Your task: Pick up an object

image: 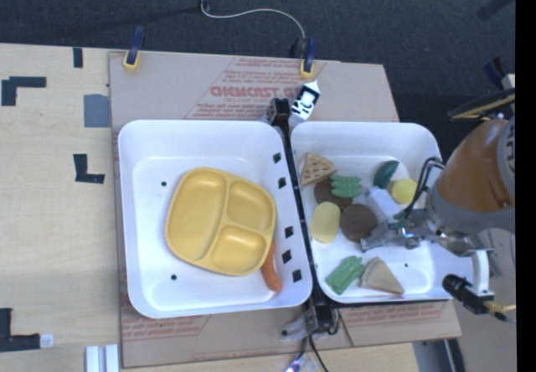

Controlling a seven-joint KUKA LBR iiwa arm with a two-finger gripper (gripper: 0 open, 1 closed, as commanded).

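I am reaching for the brown disc, which is lying just past my gripper, toward the bin divider. It looks like a small toy food piece: light, stiff, smooth, and probably slippery on its flat faces, so I judge a pinch across its edges safest. Whether my gripper is spread or pressed together I cannot tell, and nothing shows between it. A yellow lump is sitting beyond the disc. A tan wedge and a green piece are lying to one side of me, toward the near rim. The right bin is holding all of these; the yellow tray is resting in the left bin, well beyond.
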